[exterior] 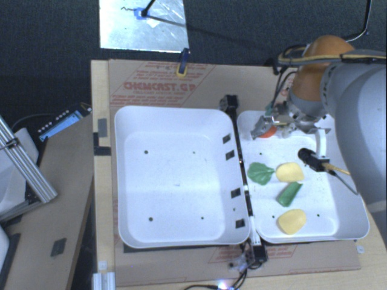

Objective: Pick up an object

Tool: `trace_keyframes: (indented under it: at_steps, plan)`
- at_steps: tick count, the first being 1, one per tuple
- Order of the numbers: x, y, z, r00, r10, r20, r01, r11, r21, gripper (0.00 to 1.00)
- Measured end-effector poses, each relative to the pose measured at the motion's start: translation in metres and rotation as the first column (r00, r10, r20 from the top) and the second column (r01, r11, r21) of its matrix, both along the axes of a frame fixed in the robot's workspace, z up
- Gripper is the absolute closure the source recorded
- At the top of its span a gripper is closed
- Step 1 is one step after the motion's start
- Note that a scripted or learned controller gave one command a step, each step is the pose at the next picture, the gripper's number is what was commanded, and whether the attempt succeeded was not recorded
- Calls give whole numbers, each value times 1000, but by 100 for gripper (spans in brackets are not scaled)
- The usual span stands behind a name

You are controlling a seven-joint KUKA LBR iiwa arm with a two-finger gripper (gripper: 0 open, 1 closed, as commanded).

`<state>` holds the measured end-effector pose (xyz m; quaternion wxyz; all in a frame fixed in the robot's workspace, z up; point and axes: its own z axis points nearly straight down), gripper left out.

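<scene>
Hovering low over the right bin (pixel 349 221), jaws (pixel 266 127) perhaps touching an orange object (pixel 266 132); opening impossible to tell. Lying nearby: green leaf (pixel 260 173), yellow pieces (pixel 289 172).

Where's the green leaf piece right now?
In the right bin, near its left wall, the green leaf piece touches a yellow piece.

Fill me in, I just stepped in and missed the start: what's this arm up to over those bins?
The arm's gripper is down in the far corner of the right bin, right by a small orange object; whether it grips it is unclear. Nearer the camera in that bin lie a green leaf-shaped piece, a yellow piece, a green stick and another yellow piece, none touched by the gripper.
</scene>
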<state>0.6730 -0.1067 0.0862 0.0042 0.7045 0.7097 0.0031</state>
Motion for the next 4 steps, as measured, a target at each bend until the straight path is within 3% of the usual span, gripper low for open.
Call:
trace_keyframes:
  at_steps: [1,2,3,4]
  plan:
    - [-3,-1,10,1000,0,-4,0,1000,0,100]
    - [-82,-32,161,1000,-11,-1,11,1000,-1,100]
    - [-68,-13,134,1000,-3,-9,3,1000,1,100]
    - [-68,-13,135,1000,-3,-8,3,1000,1,0]
